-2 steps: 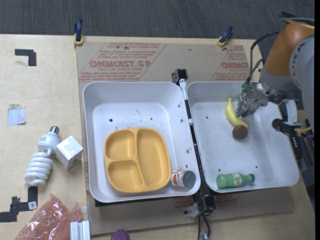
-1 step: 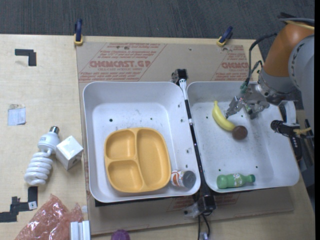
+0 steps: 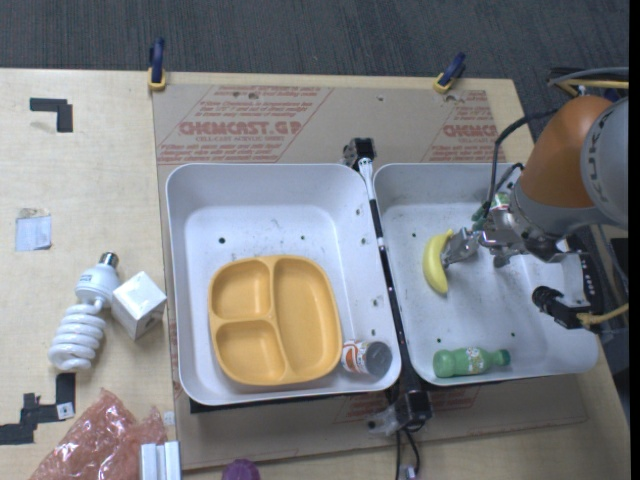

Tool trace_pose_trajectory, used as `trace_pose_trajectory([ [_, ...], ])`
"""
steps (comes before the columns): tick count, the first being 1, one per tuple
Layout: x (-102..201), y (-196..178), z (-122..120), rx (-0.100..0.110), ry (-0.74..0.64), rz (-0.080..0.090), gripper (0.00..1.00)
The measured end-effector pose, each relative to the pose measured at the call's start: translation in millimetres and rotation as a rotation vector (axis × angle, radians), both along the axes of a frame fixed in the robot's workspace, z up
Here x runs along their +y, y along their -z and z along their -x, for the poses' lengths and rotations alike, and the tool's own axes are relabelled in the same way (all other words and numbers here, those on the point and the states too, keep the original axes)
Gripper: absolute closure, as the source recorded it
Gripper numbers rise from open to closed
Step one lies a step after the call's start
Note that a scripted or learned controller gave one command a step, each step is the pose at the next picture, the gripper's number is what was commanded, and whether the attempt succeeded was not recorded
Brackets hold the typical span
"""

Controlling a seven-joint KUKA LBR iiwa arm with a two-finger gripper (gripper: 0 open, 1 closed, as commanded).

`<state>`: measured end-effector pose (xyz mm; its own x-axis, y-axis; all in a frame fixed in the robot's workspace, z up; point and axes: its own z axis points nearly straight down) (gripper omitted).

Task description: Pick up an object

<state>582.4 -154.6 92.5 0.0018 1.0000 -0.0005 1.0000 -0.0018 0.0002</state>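
While you look down at the bench, you see the arm (image 3: 570, 158) reaching in from the right over the right bin (image 3: 520, 183), orange band above the wrist. Its gripper (image 3: 460, 248) sits low in that bin, fingertips just beside the banana (image 3: 436, 261), on the banana's right side. You can't tell from this angle whether the fingers are spread or pressed together, and nothing shows clearly between them, so don't count the banana as held. The banana lies curved on the bin floor, upper-left part of the right bin, near the divider w/ the left bin (image 3: 200, 208). Also in the right bin: a green bottle (image 3: 470, 361) lying on its side near the front wall, cap end pointing right, well apart from the gripper. In the left bin you have a yellow divided plate (image 3: 275, 320) w/ three compartments, flat on the floor, and a small can (image 3: 365, 357) on its side just beside the plate's front-right corner. Off the bins, on the bench to the left, you see a spiral light bulb (image 3: 82, 318), a small white cube (image 3: 138, 303) touching or nearly touching it, and a red mesh bag (image 3: 95, 438) at the front-left edge.
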Motion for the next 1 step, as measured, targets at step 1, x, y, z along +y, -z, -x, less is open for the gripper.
trace_pose_trajectory([
  [1, -0.7, -10.2, -0.8, -0.003, 0.001, 0.001, 1.0],
])
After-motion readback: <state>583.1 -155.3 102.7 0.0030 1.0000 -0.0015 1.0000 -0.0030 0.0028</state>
